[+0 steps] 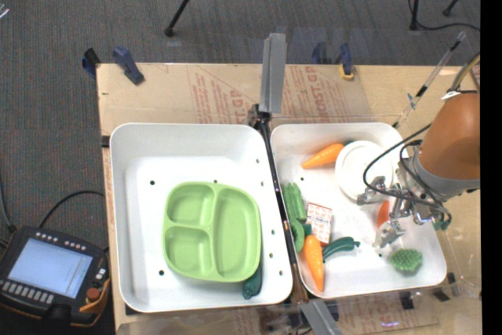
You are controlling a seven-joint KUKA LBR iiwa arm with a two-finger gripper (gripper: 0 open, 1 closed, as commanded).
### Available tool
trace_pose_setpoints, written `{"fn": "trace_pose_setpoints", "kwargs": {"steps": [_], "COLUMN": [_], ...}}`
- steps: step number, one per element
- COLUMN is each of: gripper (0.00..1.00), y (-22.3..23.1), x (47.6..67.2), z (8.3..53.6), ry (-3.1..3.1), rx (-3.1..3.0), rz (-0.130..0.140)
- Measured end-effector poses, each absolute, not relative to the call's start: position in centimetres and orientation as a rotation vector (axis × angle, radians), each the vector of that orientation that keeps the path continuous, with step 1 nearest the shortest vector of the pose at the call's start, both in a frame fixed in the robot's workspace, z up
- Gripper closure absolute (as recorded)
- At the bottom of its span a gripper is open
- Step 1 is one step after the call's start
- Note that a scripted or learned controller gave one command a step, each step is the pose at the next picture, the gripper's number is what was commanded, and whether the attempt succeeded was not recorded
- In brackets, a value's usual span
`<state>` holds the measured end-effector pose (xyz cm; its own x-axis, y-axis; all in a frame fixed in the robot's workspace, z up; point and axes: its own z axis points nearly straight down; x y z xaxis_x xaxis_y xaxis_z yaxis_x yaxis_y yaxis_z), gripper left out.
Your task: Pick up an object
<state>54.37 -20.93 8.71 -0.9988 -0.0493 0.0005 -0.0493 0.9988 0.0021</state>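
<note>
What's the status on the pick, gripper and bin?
Gripper low in right bin, nothing visibly held. Red piece at the fingers, green brush beside. Plate and carrot close behind.

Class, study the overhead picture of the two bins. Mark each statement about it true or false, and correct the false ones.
1. The green divided tray lies in the left bin. True.
2. The white plate sits in the left bin. False: it is in the right bin.
3. Two orange carrots lie in the right bin. True: one near the plate, one near the front wall.
4. The claw hangs over the left bin. False: it is over the right bin.
5. The small green bumpy piece lies on the plate. False: it lies on the bin floor.
</note>
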Motion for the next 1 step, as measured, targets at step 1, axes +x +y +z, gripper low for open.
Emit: {"fn": "trace_pose_setpoints", "kwargs": {"steps": [1], "gripper": [0.0], "y": [-20.77], "x": [53.99], "z": [8.7], "ry": [-3.138], "rx": [0.142], "rz": [-0.003]}}
